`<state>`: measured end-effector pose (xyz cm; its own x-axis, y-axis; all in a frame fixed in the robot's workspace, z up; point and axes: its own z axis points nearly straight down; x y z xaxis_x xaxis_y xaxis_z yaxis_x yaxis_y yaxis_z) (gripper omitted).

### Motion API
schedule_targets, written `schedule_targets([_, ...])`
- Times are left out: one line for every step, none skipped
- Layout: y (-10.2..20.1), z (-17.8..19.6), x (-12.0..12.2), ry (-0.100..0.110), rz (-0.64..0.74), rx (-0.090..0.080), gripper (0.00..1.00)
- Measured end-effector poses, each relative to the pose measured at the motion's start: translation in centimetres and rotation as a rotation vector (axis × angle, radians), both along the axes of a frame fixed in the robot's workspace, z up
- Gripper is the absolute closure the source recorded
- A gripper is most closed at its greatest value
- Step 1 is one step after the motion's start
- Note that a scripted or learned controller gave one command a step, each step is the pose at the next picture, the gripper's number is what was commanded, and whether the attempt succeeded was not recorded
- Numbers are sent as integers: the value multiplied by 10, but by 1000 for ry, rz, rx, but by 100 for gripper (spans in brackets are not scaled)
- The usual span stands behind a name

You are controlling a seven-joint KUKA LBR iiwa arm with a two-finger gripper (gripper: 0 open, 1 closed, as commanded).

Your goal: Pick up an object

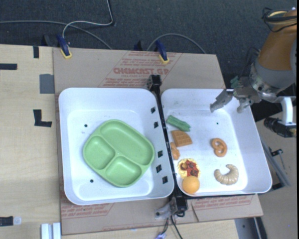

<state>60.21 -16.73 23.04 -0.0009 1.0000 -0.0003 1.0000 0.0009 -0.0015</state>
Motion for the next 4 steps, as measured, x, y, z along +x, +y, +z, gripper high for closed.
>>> schedule_targets([53, -77, -19, 2, 1, 1, 0])
schedule_targets([67, -129, -30, -5, -1, 0, 0])
schedule_targets([67, -140, 6, -11, 1, 2, 0])
schedule_targets([68, -127, 8, -19, 1, 4, 100])
